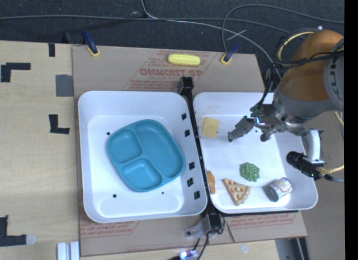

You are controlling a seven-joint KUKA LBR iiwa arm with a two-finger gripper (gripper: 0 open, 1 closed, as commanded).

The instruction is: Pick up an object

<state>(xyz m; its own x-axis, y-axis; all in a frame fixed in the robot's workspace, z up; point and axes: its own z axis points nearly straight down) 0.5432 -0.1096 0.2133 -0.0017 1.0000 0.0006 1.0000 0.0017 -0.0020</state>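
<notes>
Cheese block lying in the upper left of the right bin, just left of the hand. Hovering at mid right of the frame, fingers spread apart, gripping nothing. Sitting lower in the same bin: broccoli floret, pizza slice, small can. Risking a closing on air if descending between items, or nudging the cheese against the bin wall.

wooden bench | cardboard sheet | dark carpet | black cables
</notes>
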